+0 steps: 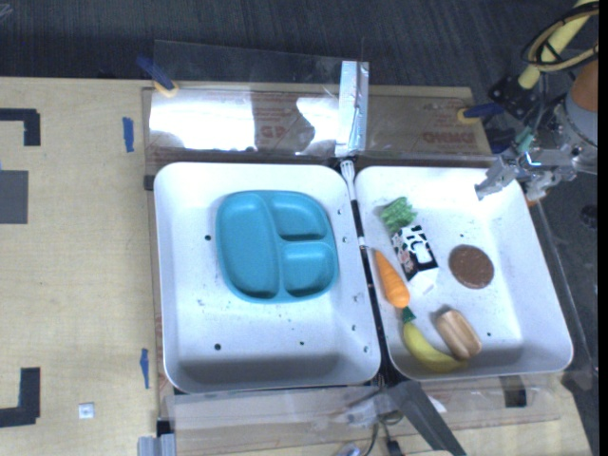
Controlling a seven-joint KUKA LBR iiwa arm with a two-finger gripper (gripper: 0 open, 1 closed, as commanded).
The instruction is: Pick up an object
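White right bin (532, 255) holds my choices: carrot (390, 279), banana (424, 346), brown disc (471, 266). My hand (521, 169) hovers at its far right corner, and I cannot tell its state. Carrot and banana hug the bin wall, so I risk clipping it.

One fixed overhead camera looks slantwise down on both bins (180, 255).

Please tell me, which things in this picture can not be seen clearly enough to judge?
- claw, camera view: small and blurred at the right bin's far corner; open or shut is unclear.
- Black-and-white packet: its print is too small to read.
- banana: partly covered by the bread roll.
- arm: cut off by the right edge.
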